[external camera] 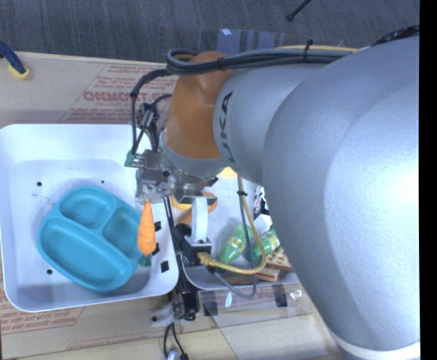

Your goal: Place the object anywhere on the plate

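I see the end effector (149,214) clenched on a smooth tapered orange carrot (147,228) above the glossy blue compartmented plate (83,242).

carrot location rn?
The carrot hangs upright under the end effector, at the right rim of the blue plate in the left bin.

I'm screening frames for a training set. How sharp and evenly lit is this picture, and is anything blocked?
Camera view: soft overall and slightly blurry, lit evenly with no strong glare; the white bin looks bright, not washed out. The blue plate and carrot read clearly. The grey arm covers much of the right bin, hiding most of its contents.
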You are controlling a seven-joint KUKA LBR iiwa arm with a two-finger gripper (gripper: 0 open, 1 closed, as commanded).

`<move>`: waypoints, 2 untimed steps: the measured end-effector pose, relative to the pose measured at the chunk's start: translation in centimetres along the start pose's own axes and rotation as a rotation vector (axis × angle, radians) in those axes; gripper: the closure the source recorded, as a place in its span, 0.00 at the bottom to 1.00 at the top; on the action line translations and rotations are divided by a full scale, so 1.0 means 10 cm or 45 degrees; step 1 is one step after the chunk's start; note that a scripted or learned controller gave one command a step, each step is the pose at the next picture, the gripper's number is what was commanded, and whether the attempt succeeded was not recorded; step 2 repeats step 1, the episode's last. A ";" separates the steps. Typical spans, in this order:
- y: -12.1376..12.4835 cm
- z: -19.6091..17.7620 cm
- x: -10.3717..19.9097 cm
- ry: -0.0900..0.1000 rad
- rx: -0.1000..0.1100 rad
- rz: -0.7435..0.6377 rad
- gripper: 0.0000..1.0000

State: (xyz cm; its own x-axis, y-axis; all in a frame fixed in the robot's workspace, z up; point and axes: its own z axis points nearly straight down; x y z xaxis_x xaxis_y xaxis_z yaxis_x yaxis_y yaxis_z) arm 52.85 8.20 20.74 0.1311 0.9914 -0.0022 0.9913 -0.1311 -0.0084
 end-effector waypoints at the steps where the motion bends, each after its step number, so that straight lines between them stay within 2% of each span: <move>1: 0.00 0.00 0.00 -0.001 0.000 0.001 0.00; 2: 0.00 0.00 0.00 -0.001 0.000 0.001 0.00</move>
